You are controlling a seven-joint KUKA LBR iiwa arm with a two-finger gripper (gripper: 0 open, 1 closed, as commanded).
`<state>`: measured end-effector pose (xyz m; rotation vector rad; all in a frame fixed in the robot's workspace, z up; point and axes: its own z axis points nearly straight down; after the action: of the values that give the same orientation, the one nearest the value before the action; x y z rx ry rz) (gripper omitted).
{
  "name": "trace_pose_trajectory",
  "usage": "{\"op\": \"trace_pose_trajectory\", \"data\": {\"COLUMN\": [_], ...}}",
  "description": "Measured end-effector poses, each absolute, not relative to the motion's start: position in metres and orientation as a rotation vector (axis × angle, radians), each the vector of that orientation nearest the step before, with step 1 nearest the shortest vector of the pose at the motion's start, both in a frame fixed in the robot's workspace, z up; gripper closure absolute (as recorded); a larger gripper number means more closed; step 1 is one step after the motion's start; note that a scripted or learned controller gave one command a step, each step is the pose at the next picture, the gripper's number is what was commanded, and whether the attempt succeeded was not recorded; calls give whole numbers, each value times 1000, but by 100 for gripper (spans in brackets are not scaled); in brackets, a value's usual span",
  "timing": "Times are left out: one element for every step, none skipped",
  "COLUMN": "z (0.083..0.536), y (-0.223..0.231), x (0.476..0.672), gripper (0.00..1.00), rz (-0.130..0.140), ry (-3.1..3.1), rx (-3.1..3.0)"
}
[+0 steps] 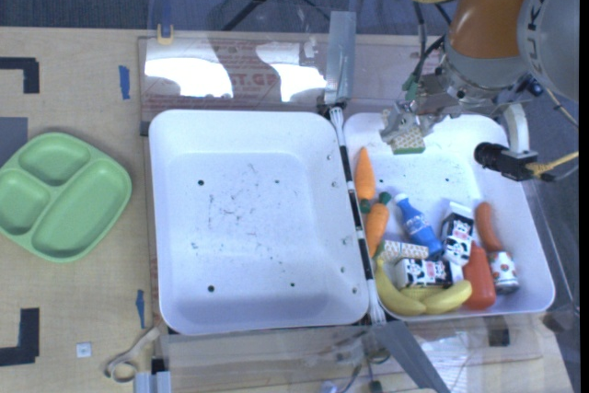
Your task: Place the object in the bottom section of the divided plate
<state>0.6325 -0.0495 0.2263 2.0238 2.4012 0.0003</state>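
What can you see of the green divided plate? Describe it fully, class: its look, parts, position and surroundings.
The green divided plate is pale green, smooth and plastic-looking, with rounded corners. Raised ridges split it into three sections: two small ones toward the far side and one long one along the near side. It lies flat and upright on the wooden bench, to the left of the left white bin and apart from it. Nothing lies in it or touches it.
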Motion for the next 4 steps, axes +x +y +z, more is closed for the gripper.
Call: {"op": "trace_pose_trajectory", "data": {"z": [202, 184, 166, 226], "y": [20, 71, 121, 86], "x": [667, 649, 656, 636], "gripper": [100, 100, 100, 100], "rz": [3, -5, -2, 0], "ry": [2258, 1384, 1078, 471], "rx": [2182, 2823, 2952, 3107]}}
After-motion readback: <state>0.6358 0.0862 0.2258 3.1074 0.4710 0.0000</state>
